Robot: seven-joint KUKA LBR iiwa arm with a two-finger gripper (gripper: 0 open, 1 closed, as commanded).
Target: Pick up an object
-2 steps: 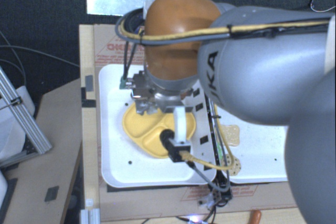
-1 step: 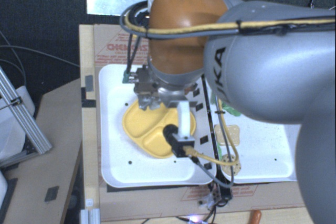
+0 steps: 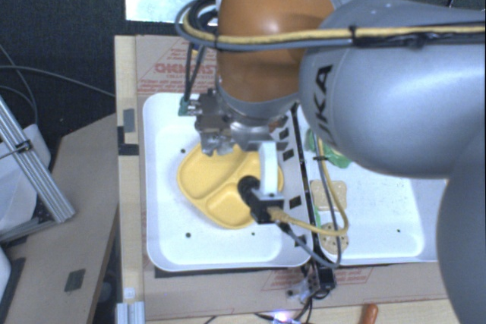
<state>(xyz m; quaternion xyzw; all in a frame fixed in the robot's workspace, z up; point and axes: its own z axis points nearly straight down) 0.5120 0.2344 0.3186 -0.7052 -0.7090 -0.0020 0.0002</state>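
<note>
A yellow divided plate-like object [image 3: 216,186] lies in the left white bin [image 3: 163,239], near its middle. The arm's orange band and grey wrist hang right over it, and the gripper [image 3: 228,142] reaches down onto the plate's upper edge. The wrist body hides the fingertips. A green object [image 3: 328,155] peeks out beside the arm in the right bin [image 3: 395,239], with a pale beige object [image 3: 334,193] just below it.
Cables loop from the wrist down across the divider between the bins toward the front edge. A cardboard sheet [image 3: 163,64] lies under the bins. A metal frame [image 3: 30,171] stands at the far left beyond the bench.
</note>
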